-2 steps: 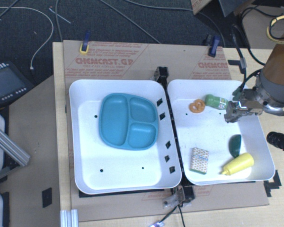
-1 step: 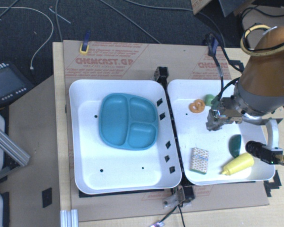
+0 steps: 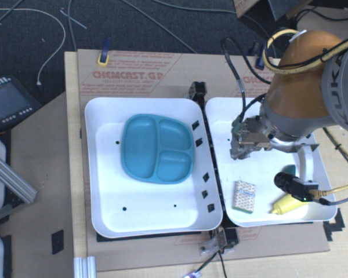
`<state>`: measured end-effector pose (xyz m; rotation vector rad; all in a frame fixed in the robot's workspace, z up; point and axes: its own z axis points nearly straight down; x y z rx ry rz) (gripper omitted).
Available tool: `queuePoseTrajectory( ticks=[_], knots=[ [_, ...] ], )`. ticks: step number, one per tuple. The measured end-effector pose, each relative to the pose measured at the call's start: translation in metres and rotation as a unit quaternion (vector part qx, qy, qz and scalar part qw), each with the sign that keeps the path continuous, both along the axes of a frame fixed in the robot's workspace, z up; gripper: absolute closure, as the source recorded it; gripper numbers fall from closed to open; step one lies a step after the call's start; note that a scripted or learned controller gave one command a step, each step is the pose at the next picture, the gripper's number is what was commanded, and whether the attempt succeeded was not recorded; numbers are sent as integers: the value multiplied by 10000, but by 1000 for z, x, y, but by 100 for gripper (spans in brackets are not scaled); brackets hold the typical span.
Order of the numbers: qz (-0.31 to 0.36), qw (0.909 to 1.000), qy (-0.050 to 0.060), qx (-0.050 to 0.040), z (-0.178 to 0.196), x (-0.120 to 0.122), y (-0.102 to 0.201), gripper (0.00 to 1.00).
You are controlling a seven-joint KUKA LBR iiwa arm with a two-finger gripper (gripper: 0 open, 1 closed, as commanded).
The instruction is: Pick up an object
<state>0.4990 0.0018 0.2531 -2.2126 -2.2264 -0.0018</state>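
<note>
Two shallow white bins sit side by side on the counter, and the grey arm with its orange band [image 3: 304, 68] leans in from three o'clock over the right-hand bin [image 3: 220, 155]. Its end effector [image 3: 243, 146] hangs above the bare floor of that bin, toward the ten o'clock part of it, with nothing visibly caught in it. Whether it is open or closed I cannot tell from here — the wrist body hides too much.

The things worth picking lie toward the near edge of the same bin. A small flat packet with a speckled pale print [image 3: 244, 196] lies at about six o'clock from the end effector, well apart from it. A yellow tube-like plastic object [image 3: 287, 204] lies toward five o'clock, close against the bin's near rim, just beside a black fitting on the arm's cabling [image 3: 293, 185]. That crowding would make it the more awkward choice, I judge.

In the left-hand bin [image 3: 98, 155] a light blue plastic divided plate [image 3: 158, 148] lies flat in the middle, out of the way.

The grasp looks not yet begun: the arm seems poised high, and the packet, lying in the open, looks the easier target — though its flatness may give little to pinch.
</note>
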Motion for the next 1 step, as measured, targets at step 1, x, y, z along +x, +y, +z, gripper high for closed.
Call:
queuePoseTrajectory(
  ticks=[1],
  knots=[
    [1,10000,21,2,-19,-10,58,100]
  ],
)
